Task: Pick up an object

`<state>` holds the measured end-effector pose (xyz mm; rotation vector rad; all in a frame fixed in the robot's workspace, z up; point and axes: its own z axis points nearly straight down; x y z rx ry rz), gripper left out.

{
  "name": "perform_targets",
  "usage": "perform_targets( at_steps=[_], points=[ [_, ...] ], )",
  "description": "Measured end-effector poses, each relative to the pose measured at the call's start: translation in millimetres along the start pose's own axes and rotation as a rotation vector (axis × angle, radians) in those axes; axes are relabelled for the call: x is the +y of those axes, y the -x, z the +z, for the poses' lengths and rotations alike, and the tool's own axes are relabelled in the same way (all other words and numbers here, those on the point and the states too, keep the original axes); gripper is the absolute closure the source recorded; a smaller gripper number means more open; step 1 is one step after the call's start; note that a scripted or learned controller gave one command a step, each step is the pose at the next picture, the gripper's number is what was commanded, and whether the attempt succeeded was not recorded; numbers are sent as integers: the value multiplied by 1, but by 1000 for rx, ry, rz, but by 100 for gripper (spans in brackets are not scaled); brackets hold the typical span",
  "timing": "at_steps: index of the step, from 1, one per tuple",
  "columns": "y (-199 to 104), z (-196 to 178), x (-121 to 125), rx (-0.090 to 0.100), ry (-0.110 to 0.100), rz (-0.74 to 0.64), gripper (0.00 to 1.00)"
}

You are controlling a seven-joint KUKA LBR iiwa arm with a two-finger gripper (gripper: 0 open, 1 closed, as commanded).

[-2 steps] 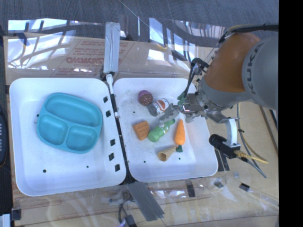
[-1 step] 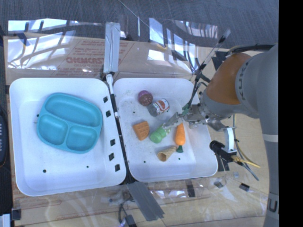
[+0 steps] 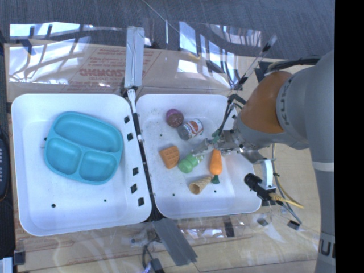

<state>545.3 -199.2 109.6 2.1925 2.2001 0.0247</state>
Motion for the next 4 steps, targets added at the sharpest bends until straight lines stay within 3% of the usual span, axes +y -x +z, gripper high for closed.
perform_targets(
  at_steps=[1, 2, 3, 4],
  points=[
    [-25, 0, -11, -2, 4, 0, 0],
    [-26, -11, -10, 2, -1, -8, 100],
    [-86, -25, 21, 16, -40, -11, 100],
    [-84, -25, 20, 14, -41, -7, 0]
  ],
)
